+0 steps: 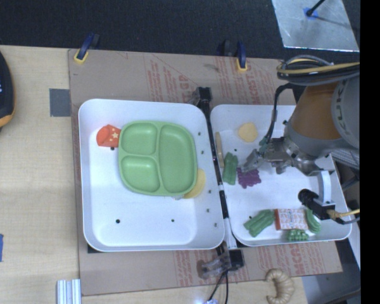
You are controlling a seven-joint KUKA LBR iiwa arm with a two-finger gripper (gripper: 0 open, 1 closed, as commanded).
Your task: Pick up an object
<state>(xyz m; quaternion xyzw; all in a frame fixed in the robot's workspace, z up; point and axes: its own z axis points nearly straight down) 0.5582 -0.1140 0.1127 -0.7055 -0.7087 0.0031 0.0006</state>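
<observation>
Green toy [259,223], card [290,219]; purple grapes [249,177] near gripper [258,159].

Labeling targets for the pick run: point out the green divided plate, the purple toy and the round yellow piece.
green divided plate [158,158]: camera view, on the ridge between its compartments.
purple toy [248,177]: camera view, middle of its body.
round yellow piece [247,132]: camera view, centre of its top face.

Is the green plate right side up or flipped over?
Right side up: the green plate shows three hollow compartments facing up, lying flat in the left bin.
</observation>
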